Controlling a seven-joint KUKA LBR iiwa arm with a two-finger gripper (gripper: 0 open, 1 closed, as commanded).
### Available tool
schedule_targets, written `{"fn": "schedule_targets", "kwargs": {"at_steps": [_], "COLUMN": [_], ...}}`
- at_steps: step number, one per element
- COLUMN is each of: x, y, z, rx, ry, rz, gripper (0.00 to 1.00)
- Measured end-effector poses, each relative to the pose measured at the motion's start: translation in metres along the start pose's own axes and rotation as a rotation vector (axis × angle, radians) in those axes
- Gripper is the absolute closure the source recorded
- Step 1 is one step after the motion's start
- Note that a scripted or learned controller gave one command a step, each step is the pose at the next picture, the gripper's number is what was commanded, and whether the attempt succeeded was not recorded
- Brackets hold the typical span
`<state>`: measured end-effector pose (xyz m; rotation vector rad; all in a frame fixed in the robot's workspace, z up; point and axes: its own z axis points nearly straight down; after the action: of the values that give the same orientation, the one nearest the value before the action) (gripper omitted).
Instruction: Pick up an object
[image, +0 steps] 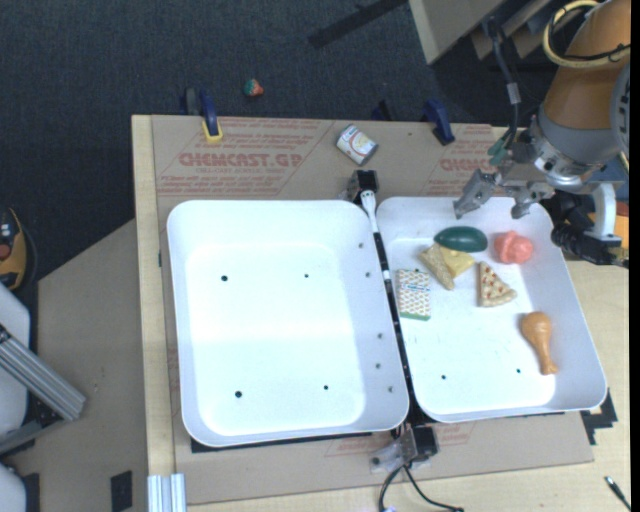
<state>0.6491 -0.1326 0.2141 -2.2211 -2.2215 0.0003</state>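
Objects for picking lie in the right bin: a dark green oval piece at the far side, a pink lump just right of it, a yellow wedge touching the green piece's near edge, a pizza-slice toy, a patterned rectangular packet close to the bin's left wall, and an orange drumstick-shaped toy toward the right, apart from the rest. Gripper is at the bin's far edge, fingers spread apart with nothing between them, above and just beyond the green piece. Left bin adjoins the right bin. A small white box rests on the brown board beyond both bins.
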Motion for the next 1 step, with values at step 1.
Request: {"fn": "schedule_targets", "kwargs": {"at_steps": [1], "x": [0.0088], "y": [0.0011], "z": [0.1362], "rx": [0.013], "ry": [0.002], "rz": [0.001], "gripper": [0.00]}}
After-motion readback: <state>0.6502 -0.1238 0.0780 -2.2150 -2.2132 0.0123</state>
